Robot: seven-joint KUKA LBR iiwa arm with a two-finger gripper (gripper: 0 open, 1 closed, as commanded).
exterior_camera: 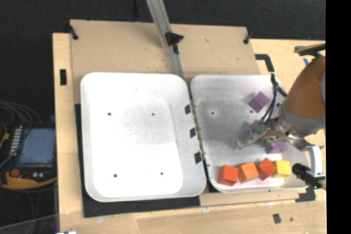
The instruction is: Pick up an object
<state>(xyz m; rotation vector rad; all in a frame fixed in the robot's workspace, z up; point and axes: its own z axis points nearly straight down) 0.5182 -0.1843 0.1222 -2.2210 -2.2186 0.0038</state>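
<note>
My gripper [259, 135] hangs low over the right bin [219, 96], in its right-hand half. A purple block [259, 100] lies just behind it, toward the bin's far right. A second purple block [278, 146] sits right beside the gripper on its near right side, partly covered by it. Along the bin's front wall runs a row of blocks: a red-orange one [228, 174], an orange one [248, 171], another red-orange one [267, 167] and a yellow one [283, 167]. The wrist and its cables hide what lies directly under the gripper.
The left bin [137, 134] adjoins the right one along a clipped seam [194, 131]. A slanted metal pole [159, 8] rises behind the bins. The arm's orange band [307, 93] overhangs the right bin's right edge.
</note>
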